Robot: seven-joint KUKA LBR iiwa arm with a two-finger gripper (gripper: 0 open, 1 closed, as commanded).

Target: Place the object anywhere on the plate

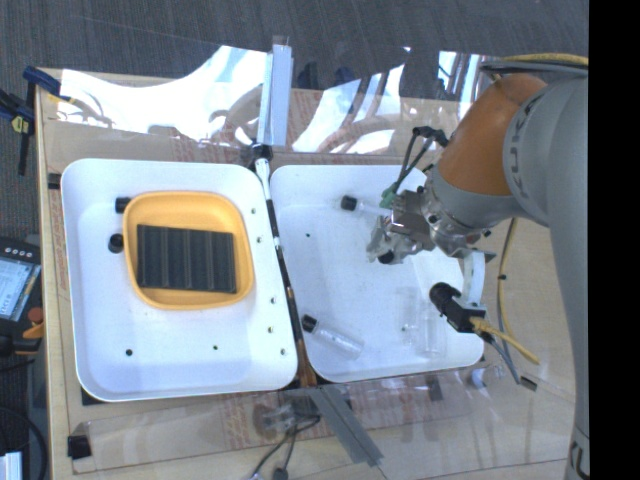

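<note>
No words, labels, brands or numbers could be read anywhere. A small screen (12, 286) far across from the gripper (385, 249) glowed, but its marks were too small to read.

Desk with two white bins, arm over the right one.

Left bin (90, 358): yellow plate (188, 251) with a dark ribbed centre. Right bin (330, 258): gripper (385, 248) low near the middle; clear vial with black cap (331, 338) lying near the front edge; a second small capped vial (352, 205) towards the back. Grey arm with orange band (485, 138) enters from the right.
</note>
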